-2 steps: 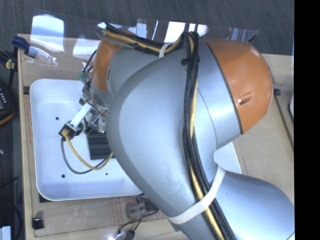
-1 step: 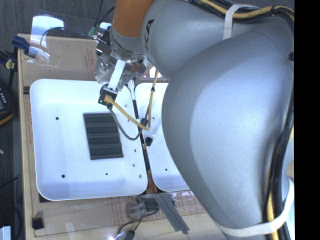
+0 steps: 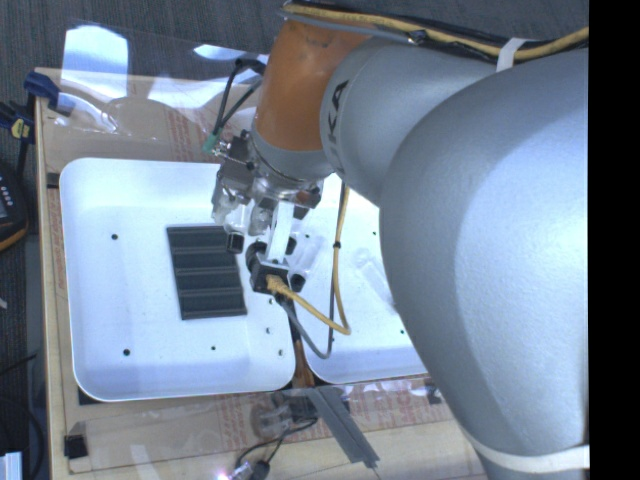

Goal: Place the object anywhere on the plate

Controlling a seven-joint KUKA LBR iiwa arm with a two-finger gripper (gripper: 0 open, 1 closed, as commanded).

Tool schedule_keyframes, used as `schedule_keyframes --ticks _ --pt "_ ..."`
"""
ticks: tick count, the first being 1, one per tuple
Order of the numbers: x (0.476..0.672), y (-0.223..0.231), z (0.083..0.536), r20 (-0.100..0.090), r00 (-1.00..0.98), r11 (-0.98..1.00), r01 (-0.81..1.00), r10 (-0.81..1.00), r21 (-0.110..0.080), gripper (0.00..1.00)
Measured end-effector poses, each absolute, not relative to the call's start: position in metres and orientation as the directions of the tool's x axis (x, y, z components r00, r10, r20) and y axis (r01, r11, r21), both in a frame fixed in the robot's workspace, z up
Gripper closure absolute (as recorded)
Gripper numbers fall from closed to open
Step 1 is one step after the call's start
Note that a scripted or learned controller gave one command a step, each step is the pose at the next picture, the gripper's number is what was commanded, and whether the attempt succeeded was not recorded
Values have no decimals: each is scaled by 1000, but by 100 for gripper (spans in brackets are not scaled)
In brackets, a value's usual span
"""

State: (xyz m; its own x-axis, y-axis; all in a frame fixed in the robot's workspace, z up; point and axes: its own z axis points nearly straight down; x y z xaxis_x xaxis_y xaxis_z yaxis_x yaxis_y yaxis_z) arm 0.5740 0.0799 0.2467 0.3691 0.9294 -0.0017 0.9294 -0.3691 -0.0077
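The arm (image 3: 480, 198) reaches in from the right and bends down over the seam between the two bins, so its bulk covers most of the right bin (image 3: 370, 353). That leaves the wrist hanging above the right edge of the left bin (image 3: 110, 298). The jaws (image 3: 248, 236) sit just beside the upper right corner of the dark ribbed slab (image 3: 207, 270), which lies flat on the left bin's floor. How far the jaws stand apart, and whether they have hold of anything, I cannot tell: brackets, plugs and cables crowd the wrist and hide the tips.

The slab is a dark grey rectangle, slightly skewed, with cross ridges dividing it into bands; it looks rigid and matte. It is the only loose item visible, so I take it for either the plate or the object, and cannot say which.

The bins are shallow, smooth white plastic with rounded corners and small dark dots on their floors. The arm's shell is glossy grey, with an orange band (image 3: 300, 78) above the wrist. A yellow cable (image 3: 320, 313) loops down from the wrist over the seam. The surface (image 3: 180, 423) beneath is pale brown board, with clear tape and a metal bracket at the front.
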Motion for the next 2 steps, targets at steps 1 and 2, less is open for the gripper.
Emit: schedule_keyframes --ticks 1,2 --pt "527 172 264 -4 745 -745 668 668 -3 100" --pt "538 181 371 2 611 -611 791 791 -2 100"
